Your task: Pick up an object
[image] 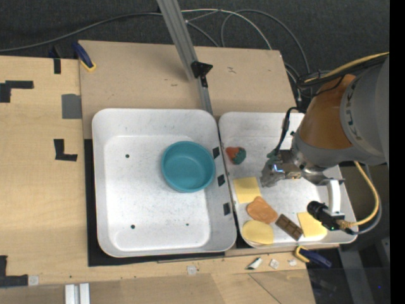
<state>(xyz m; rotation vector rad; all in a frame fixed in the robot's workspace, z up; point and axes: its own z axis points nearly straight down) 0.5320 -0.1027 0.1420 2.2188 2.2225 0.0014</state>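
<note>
My gripper (pixel 273 173) hangs low over the middle of the right bin (pixel 253 126), its dark fingers pointing down just right of a pale yellow square block (pixel 246 189). An orange-brown piece (pixel 262 209) lies below it, with a yellow oval piece (pixel 258 232) further toward the front. A brown bar (pixel 289 226) and a yellow wedge (pixel 309 225) rest at the bin's front right. A small red and green object (pixel 236 154) sits near the bin's left wall. Nothing is visibly between the fingers.
The left bin (pixel 126 195) holds a teal bowl (pixel 187 166) near its right side. A grey metal pole (pixel 183 43) slants down to the divide between the bins. Cables run across the back of the bench. Blue clamps sit at the board corners.
</note>
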